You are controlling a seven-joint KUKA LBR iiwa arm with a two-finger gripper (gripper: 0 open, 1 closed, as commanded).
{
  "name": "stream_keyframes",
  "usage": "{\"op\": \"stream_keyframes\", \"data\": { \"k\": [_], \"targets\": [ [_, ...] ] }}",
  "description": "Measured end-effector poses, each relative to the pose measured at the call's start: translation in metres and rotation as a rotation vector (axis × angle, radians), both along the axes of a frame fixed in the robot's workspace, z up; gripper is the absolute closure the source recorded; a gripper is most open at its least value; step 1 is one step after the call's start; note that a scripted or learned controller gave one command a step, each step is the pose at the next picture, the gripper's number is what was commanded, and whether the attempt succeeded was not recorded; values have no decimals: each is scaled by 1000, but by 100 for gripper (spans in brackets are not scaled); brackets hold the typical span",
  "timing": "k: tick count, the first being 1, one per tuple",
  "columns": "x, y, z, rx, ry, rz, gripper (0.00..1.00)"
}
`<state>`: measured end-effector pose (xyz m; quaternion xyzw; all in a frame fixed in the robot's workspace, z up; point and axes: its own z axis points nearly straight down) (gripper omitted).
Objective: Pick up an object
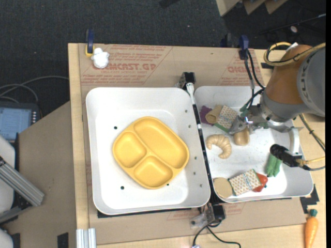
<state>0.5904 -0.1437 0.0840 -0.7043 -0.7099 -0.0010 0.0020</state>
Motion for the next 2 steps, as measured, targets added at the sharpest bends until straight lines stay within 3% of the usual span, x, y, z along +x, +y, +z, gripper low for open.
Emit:
{"op": "stream_keyframes", "data": {
  "k": [1,2],
  "targets": [
    [11,65,108,-2,-14,0,100],
    [-29,111,122,-1,2,-3,100]
  ]
}}
